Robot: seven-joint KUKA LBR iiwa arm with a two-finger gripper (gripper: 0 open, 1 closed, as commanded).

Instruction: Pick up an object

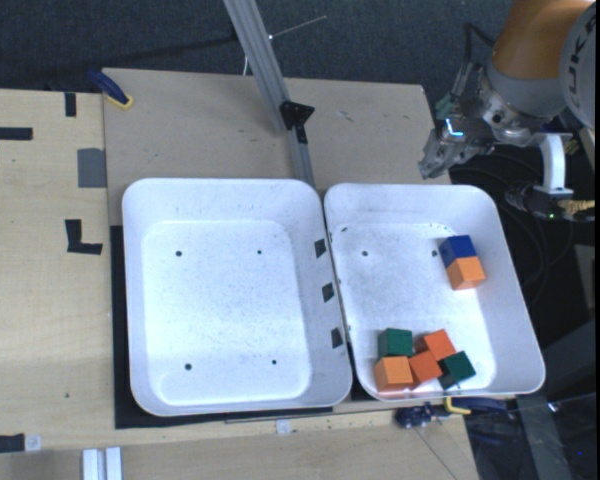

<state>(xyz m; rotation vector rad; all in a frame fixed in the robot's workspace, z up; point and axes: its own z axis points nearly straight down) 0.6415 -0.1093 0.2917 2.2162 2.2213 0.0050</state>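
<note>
1. Gripper (442, 156) upper right of frame, above right bin (500, 218) far rim; finger state unclear.
2. Blue block (458, 248) and orange block (466, 272) touching, right side of bin.
3. Green and orange blocks (418, 358) clustered at lower edge.

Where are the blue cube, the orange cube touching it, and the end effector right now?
Small blue cube (458, 247), camera view, on its top face.
Small orange cube (466, 272), camera view, on its top face.
End effector (438, 161), camera view, at its fingertips, above the right bin's far rim.
</note>
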